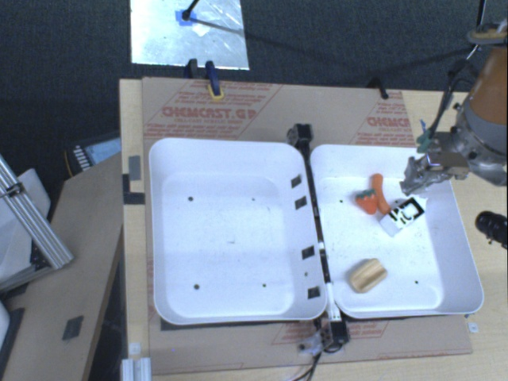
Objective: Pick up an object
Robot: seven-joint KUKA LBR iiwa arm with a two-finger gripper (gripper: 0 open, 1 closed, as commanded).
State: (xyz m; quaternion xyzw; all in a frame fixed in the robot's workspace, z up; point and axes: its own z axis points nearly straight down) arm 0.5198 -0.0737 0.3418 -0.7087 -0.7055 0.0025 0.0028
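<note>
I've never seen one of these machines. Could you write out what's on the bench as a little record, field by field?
arm: grey with an orange band, reaching in from the right
end effector: over the right bin, near its far right side
right bin: orange object, white block with black markings, tan block
left bin: white, shallow
objects held: none visibly between the fingers

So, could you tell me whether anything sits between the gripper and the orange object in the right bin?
Nothing visible does. The gripper sits just right of the orange object, with bare bin floor between. The white block with black markings lies just below that gap.
</note>
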